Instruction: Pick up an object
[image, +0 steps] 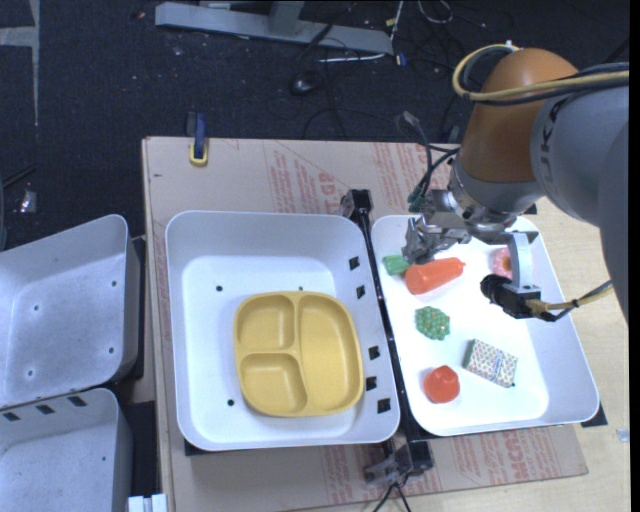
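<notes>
My gripper (422, 243) hangs over the far left part of the right bin (560, 395), just above an orange carrot-shaped toy (434, 276) and a small green piece (395, 265) beside it. Nothing visibly sits between its fingers. In the same bin lie a green bumpy ball (432, 322), a red cup-shaped toy (441, 384), a patterned small box (491, 362) and a pink-red object (500, 262) partly hidden behind the wrist hardware.
The left bin (200, 300) holds a yellow divided plate (298, 352). The grey arm with its orange band (515, 110) comes in from the upper right. A black clip (510, 296) with a cable hangs over the right bin. White lids lie at far left.
</notes>
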